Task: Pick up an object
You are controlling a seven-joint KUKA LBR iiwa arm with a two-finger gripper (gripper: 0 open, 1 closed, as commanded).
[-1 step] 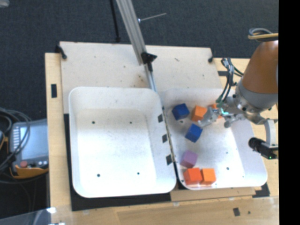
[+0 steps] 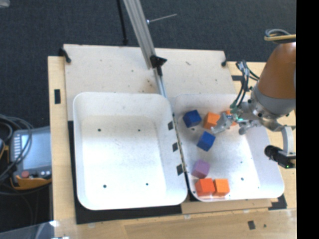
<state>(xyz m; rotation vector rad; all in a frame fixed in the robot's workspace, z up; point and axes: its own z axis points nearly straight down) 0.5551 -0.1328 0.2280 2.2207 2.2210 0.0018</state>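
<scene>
The gripper (image 2: pixel 219 127) sits low in the right bin (image 2: pixel 259 183), right of centre frame, its tip just beside a small orange block (image 2: pixel 213 119). How wide it stands I cannot tell; nothing can be made out in its hold. Just left of that block lies a blue cube (image 2: pixel 192 118), and below it a second blue cube (image 2: pixel 206 141), tilted. Further down rests a purple cube (image 2: pixel 201 168), then two orange blocks (image 2: pixel 212 186) touching side by side at the bin's lower edge. The arm (image 2: pixel 279 81), orange above grey, comes in from the right edge. The left bin (image 2: pixel 82 133) fills centre left. No readable writing or labels anywhere.
</scene>
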